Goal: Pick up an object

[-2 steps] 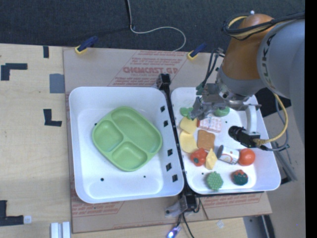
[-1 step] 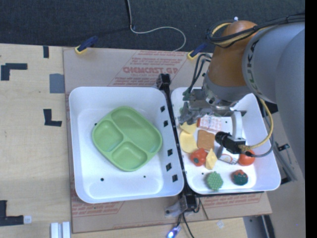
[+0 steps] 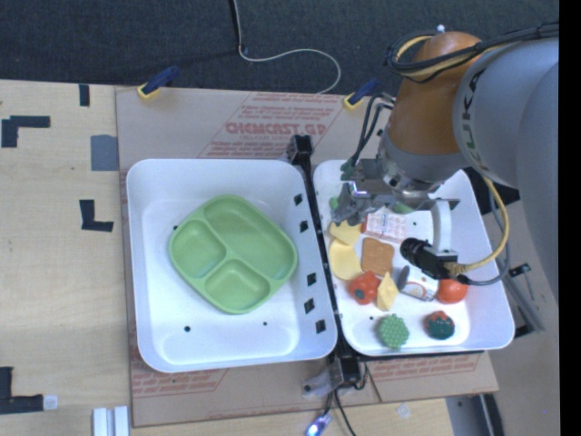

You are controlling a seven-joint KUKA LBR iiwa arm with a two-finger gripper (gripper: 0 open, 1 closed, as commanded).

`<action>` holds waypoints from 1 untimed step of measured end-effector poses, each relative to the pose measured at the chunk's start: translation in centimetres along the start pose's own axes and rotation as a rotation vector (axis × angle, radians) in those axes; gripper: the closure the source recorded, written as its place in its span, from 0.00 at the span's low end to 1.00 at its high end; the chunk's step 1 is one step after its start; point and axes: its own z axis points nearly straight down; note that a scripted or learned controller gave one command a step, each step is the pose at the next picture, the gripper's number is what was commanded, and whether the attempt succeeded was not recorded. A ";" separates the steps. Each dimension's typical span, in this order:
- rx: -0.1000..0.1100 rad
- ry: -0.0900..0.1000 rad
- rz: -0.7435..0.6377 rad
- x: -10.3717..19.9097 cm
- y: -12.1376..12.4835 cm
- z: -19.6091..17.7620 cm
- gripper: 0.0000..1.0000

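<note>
My gripper (image 3: 357,198) hangs low over the far left part of the right bin (image 3: 495,330), just above a small grey-green item (image 3: 344,211). Below it in this bin lie two yellow pieces (image 3: 343,260), a brown slice (image 3: 377,254), a white and red packet (image 3: 388,224), a red tomato (image 3: 364,288), a yellow wedge (image 3: 388,292), a green broccoli (image 3: 393,331), a red and green fruit (image 3: 440,325) and an orange-red piece (image 3: 451,291). The wrist hides much of the bin's far side.
The left bin (image 3: 150,243) holds a green divided plate (image 3: 233,252). A black divider with clips (image 3: 313,243) runs between the two bins. Both bins rest on cardboard (image 3: 263,121) on the wooden bench.
</note>
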 end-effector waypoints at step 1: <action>0.001 -0.001 0.000 -1.2 1.3 0.5 1.00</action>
